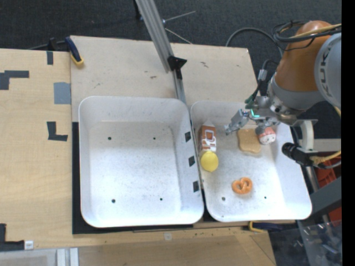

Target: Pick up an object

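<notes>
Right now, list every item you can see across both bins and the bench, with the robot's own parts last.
White bins: two, white, side by side on the bench; left bin, right bin.
Lemon: one, yellow, left side of right bin.
Packet: one, orange-brown, just behind the lemon.
Pretzel: one, orange, front middle of right bin.
Bread slice: one, tan, back of right bin.
Small round item: one, red and white, touching the bread slice.
Clamp: one, blue and yellow, bench's far left corner.
Arm: one, grey and orange, from the right.
Claw: one, over the right bin's back.
</notes>
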`<state>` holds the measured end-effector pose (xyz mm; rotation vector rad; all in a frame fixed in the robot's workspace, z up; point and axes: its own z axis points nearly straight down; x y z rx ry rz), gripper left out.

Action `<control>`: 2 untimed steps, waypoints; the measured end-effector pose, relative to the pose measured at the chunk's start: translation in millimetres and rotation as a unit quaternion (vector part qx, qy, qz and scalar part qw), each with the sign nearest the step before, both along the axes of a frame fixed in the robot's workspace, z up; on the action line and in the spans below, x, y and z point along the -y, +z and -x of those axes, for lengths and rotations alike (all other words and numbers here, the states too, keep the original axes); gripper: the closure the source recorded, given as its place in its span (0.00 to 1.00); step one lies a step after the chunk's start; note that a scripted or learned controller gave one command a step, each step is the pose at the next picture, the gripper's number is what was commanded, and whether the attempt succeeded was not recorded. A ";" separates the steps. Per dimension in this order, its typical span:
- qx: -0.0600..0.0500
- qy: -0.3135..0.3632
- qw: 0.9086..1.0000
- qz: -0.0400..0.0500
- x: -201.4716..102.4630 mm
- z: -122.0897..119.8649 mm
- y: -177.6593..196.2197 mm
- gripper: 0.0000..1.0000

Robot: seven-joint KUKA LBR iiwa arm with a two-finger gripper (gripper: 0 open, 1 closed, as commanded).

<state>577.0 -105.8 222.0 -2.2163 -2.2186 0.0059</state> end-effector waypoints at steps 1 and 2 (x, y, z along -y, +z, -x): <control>0.002 0.001 1.000 0.001 0.2 -0.9 2.4 0.00; 0.000 0.000 1.000 0.001 -4.0 1.0 -41.7 0.00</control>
